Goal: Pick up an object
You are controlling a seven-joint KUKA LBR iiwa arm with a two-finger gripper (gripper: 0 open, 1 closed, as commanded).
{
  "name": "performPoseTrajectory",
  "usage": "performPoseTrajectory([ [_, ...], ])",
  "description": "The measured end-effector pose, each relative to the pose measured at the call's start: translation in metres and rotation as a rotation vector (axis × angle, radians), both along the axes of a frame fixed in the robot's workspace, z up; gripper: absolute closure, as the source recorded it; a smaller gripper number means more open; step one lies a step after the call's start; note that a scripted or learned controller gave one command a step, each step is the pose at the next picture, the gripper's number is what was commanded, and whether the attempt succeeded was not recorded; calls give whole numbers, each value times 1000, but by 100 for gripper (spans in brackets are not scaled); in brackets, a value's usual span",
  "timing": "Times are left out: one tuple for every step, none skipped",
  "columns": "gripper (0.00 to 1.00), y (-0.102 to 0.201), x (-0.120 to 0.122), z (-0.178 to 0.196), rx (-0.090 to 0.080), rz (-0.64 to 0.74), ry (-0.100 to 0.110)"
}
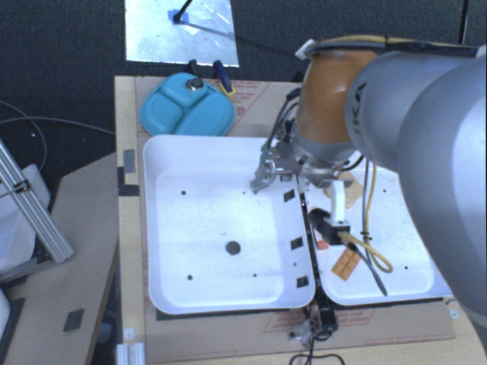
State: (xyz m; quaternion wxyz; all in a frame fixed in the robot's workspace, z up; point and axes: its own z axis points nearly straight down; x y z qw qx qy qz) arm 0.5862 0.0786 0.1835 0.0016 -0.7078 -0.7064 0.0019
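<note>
My gripper (265,178) hangs over the right part of the left bin (171,204), near its far side, with nothing visible beneath it. A small dark round disc (233,247) lies on the left bin's floor, well to the front left of the gripper. In the right bin (415,280) I see an orange waffle-patterned block (346,265), a small red piece (322,242), a tan piece (353,195) partly hidden by the arm, and a thin dark stick (377,277). The arm covers much of the right bin.
A blue plastic lidded container (186,106) rests on the bench behind the left bin. A shiny silver sheet (181,20) lies further back. The ridge between the two bins (308,242) runs just right of the gripper. An aluminium frame (30,211) stands at the left.
</note>
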Motion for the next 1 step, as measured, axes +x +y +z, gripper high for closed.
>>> performPoseTrajectory([
  [0, -12, -70, 0, 1, 1, 0],
])
